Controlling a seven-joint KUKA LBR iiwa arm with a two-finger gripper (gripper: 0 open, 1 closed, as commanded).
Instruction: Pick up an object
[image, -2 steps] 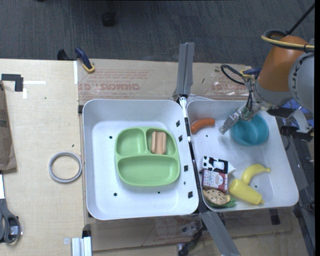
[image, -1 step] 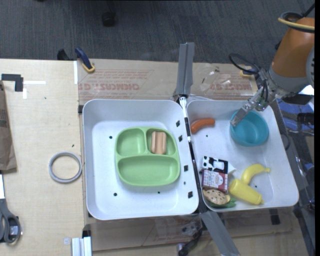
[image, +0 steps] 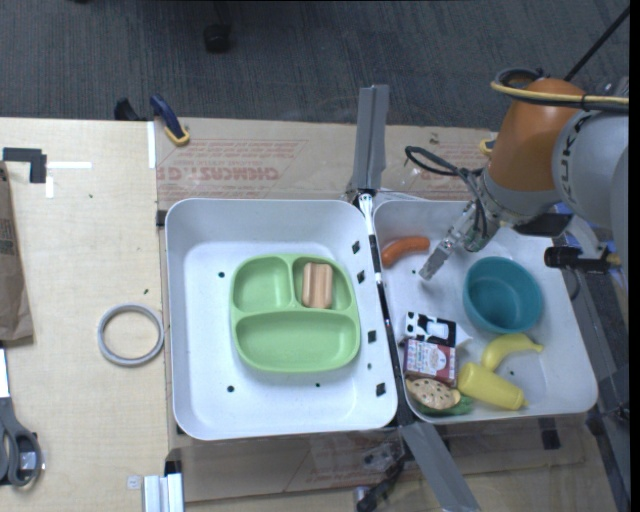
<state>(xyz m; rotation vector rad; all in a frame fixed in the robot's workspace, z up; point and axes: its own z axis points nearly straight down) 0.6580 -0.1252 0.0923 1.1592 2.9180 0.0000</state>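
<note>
White right bin (image: 560, 400) | claw (image: 437, 262) near far rim, beside sausage (image: 405, 248)

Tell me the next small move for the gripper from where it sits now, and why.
Probably a short shift toward the orange sausage, then a descent. The gripper hangs in the right bin just beside the sausage's near end, with nothing visibly between its fingers. The sausage lies alone by the bin's far-left wall, away from the teal bowl, so it looks the nearest target.
</note>
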